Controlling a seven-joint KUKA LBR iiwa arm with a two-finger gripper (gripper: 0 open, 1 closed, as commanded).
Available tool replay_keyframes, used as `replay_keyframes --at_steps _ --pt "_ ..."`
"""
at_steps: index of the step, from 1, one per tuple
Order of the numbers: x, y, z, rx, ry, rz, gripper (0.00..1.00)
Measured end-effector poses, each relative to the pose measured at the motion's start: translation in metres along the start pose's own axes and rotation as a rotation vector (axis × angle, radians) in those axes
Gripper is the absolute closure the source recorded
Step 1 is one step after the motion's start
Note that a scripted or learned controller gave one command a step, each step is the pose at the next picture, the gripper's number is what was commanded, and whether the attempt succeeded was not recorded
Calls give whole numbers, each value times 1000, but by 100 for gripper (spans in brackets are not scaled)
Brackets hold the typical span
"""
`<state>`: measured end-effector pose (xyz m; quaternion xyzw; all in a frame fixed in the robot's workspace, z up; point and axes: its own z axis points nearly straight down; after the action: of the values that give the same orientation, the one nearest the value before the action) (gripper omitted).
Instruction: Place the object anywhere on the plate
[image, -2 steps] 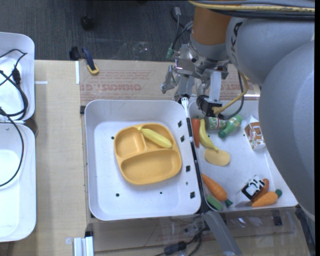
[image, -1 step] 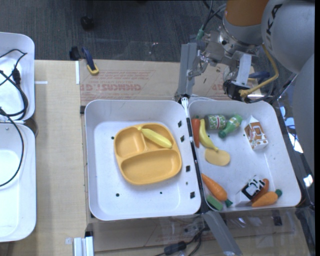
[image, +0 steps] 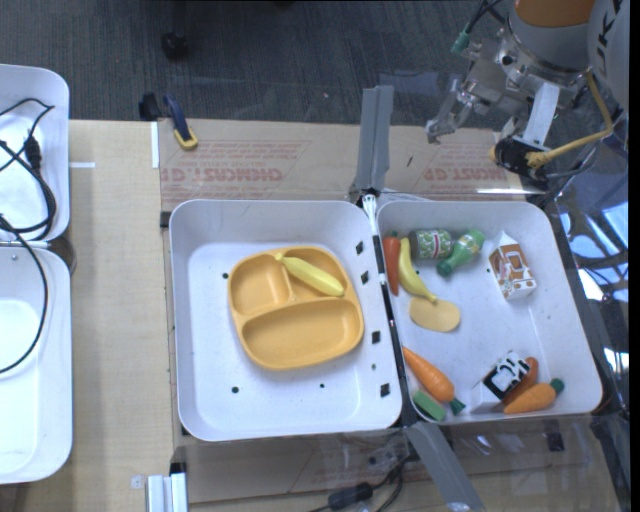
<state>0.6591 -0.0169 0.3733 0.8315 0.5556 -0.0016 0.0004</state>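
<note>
On the worktop (image: 110, 300) two shallow white bins sit side by side, touching along a shared middle edge. Largest of the things is the left bin (image: 200, 400), which bears a yellow divided plate (image: 300, 335) lying flat near its middle. A yellow banana (image: 313, 275) rests on the plate, in the upper right compartment, slanting down to the right.

Next, the right bin (image: 570, 310) carries a scatter of toy food. Along its left wall a red pepper (image: 391, 265) lies beside a second banana (image: 413, 272), whose lower end touches a pale round slice (image: 436, 316). Near the top wall a green bottle (image: 447, 246) lies on its side, and just right of it a small white carton (image: 511, 270) lies tilted. At the bottom, a carrot (image: 430, 374) slants toward a green piece (image: 432, 406) at the lower left corner, and a black and white box (image: 507, 377) sits against another carrot (image: 530, 397) at the lower right.

Above the right bin's far rim hangs the arm (image: 548, 30), grey with an orange band, cables trailing around the wrist. The gripper (image: 447, 112) hovers over the cardboard beyond the bins, well apart from the plate and from every item; whether it is wide or narrow cannot be told, and nothing is seen in it.

A blue and yellow clamp (image: 176, 122) lies on the cardboard at upper left.
</note>
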Motion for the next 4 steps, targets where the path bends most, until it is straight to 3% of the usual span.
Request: replay_keyframes --at_steps 1,2,3,4 --pt "-57 23 25 4 -1 308 0" --pt "-148 51 3 2 0 259 0" --pt "-186 65 27 3 0 345 0" --pt "-184 70 40 3 0 406 0"
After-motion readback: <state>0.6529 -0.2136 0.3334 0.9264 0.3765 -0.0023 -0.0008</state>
